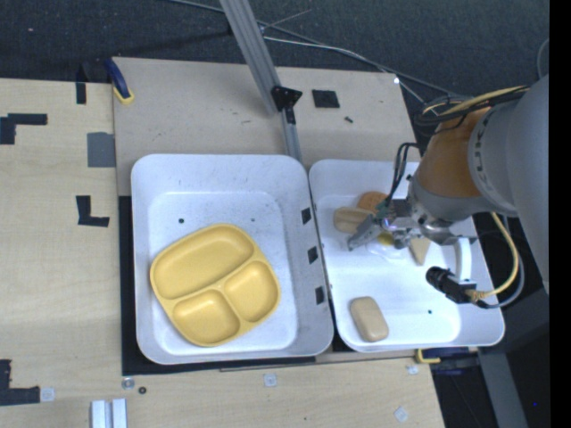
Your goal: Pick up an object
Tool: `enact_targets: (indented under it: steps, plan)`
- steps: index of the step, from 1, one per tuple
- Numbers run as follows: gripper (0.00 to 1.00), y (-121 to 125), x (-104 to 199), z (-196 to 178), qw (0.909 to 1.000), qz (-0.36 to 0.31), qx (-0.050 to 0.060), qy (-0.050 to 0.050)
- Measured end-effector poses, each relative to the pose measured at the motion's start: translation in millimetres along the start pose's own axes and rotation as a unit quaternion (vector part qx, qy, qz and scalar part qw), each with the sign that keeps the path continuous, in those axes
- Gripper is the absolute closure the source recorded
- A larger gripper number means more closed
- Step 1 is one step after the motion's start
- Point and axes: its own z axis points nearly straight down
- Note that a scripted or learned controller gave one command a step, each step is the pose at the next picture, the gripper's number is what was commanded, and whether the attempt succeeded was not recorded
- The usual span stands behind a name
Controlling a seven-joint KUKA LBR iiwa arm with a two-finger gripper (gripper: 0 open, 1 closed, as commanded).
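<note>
Approach step — gripper [368, 235] low near right bin's [477, 333] far edge, by tan pieces [350, 218]; grip unclear, cannot tell — needs closing, then lifting.

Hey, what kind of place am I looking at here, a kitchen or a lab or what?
Most likely a robotics lab test bench, not a kitchen: a robot arm reaches over two white bins, loose cables trail across the dark floor, and tape marks dot the wooden bench.

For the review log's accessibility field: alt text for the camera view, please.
The gripper sits low in the right bin, beside tan pieces. A tan block lies nearer the front, and the left bin holds a yellow divided tray.
</note>
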Motion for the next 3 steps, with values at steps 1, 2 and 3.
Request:
enact_targets:
  steps: [1,2,3]
  plan:
    - [1.00,1.0,-0.5,-13.6,1.0000,0.000,-0.001,0.000]
    - [1.00,1.7,4.3,-76.0,1.0000,0.000,-0.002,0.001]
    - [1.00,2.6,4.5,-129.0,1.0000,0.000,-0.001,0.001]
